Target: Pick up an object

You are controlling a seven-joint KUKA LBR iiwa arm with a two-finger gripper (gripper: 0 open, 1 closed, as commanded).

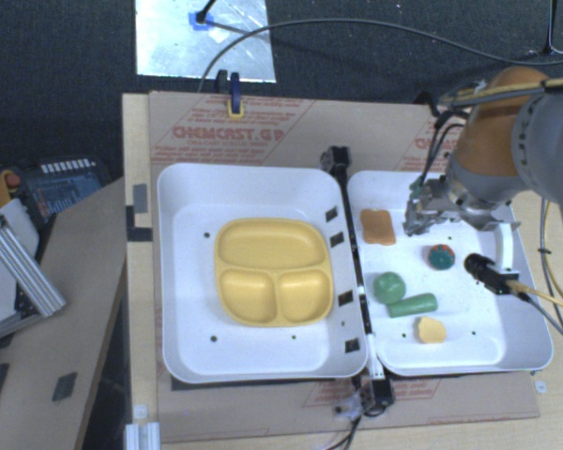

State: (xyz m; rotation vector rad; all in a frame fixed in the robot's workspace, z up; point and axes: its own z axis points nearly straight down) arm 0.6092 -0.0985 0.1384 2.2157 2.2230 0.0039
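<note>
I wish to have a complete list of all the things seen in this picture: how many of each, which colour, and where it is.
left bin: one, white, on the bench
right bin: one, white, beside the left bin
divided tray: one, yellow, in the left bin
flat slab: one, orange-brown, right bin, far part
ball: one, teal with a red spot, right bin, middle
round piece: one, green, right bin
cylinder: one, green, next to the round piece
small chunk: one, yellow, right bin, near part
cardboard sheet: one, brown, under both bins
foil sheet: one, silver, beyond the bench
arm: one, grey and orange, from the right
claw: one, grey, over the right bin
</note>
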